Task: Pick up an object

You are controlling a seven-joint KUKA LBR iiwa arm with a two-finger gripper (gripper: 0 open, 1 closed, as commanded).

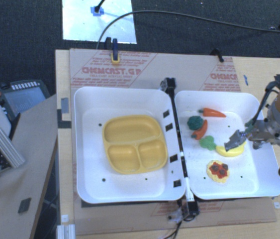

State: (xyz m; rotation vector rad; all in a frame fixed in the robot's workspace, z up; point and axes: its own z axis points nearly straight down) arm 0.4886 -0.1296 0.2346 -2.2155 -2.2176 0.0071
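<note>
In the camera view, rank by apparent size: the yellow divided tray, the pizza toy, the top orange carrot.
1. Yellow three-compartment plastic tray, by far largest.
2. Round yellow-and-red pizza toy and orange carrot with green top: look alike, unranked.

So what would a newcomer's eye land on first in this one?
Probably the yellow tray, sitting alone in the left bin. Next, the toy food in the right bin: a carrot, a banana and a pizza, with the gripper right over the banana.

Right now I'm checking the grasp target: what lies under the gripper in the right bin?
Under the gripper lies a yellow banana-shaped toy on the right bin floor. Its curved lower edge shows; the upper part is covered by the gripper, so contact cannot be judged.
</note>
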